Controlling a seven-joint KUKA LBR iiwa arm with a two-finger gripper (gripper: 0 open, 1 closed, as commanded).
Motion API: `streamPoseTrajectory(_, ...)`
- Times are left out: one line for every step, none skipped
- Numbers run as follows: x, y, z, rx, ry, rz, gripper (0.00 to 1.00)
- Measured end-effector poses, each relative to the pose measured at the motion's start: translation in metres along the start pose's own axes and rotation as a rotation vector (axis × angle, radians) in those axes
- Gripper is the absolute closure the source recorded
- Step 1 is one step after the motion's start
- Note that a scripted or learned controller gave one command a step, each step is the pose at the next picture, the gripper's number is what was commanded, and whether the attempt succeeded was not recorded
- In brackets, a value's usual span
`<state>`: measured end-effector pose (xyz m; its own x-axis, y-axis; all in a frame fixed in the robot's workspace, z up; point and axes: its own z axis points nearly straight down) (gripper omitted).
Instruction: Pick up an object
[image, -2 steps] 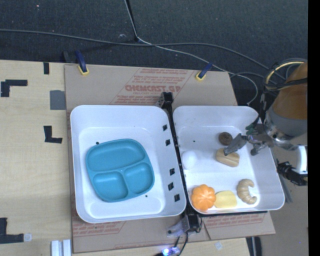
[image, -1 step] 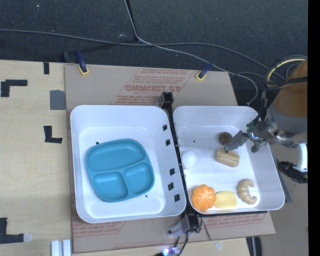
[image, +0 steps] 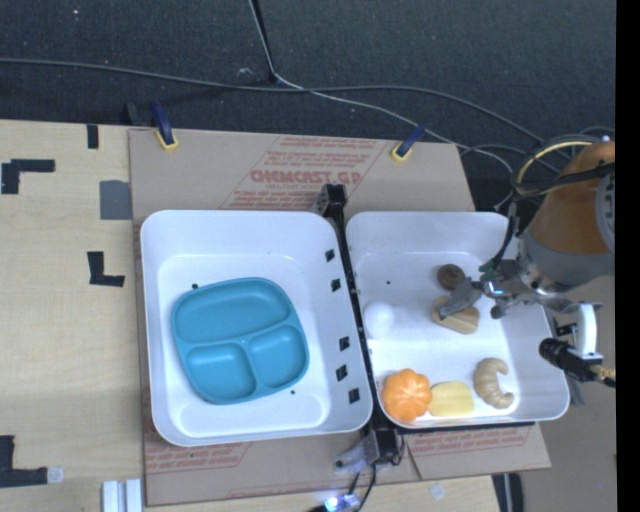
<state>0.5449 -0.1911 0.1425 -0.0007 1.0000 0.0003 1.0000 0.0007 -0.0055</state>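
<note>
— Where's the pincer now?

— Low over the right bin, near its right wall, with the arm reaching in over that rim. Its grey fingers sit right at a tan chunk, with a brown lump just behind.

— Has it got hold of either?

— I can't tell how wide it stands or whether anything is between the fingers; it's too small and blurred.

— What else is in that bin?

— Along the front edge: an orange, a yellow piece touching it, and a croissant by the front right corner.

— And the left bin?

— A blue tray with three compartments, lying towards its front left.
</note>
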Motion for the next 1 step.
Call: streamPoseTrajectory(0.0009, -0.0008, 0.0537, -0.001, 0.0, -0.001, 0.0)
